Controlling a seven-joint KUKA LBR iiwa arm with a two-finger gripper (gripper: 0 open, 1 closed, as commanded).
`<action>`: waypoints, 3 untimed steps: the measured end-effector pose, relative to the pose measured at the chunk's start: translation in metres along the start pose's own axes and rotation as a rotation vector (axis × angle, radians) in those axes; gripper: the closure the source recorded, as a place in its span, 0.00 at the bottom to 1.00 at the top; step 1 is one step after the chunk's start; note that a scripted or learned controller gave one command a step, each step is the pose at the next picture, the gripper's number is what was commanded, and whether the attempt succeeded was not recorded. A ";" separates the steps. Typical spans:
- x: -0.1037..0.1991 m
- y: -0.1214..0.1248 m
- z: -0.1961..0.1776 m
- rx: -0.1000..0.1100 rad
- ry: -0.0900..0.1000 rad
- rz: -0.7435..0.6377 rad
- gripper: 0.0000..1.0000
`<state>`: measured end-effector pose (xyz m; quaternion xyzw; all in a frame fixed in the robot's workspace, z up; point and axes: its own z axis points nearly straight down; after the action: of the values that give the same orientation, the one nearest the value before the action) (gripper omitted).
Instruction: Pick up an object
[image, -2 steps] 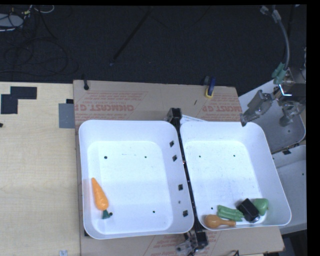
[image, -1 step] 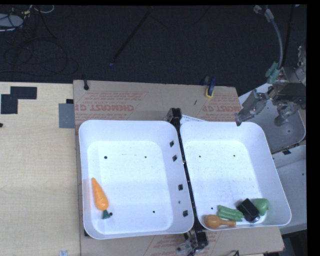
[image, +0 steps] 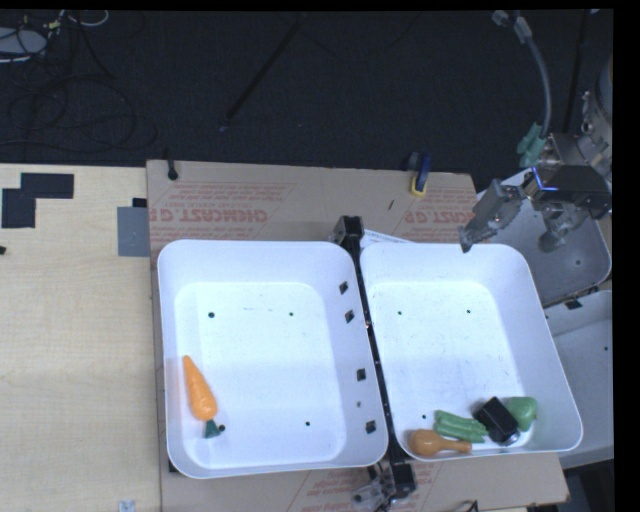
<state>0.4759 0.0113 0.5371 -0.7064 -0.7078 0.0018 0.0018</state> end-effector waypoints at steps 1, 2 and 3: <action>0.014 0.000 0.000 0.000 0.000 0.000 0.00; 0.021 0.000 0.000 0.000 0.000 0.000 0.00; 0.022 0.000 -0.010 0.003 0.000 -0.006 1.00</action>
<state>0.4762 0.0332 0.5468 -0.7043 -0.7099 0.0030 0.0027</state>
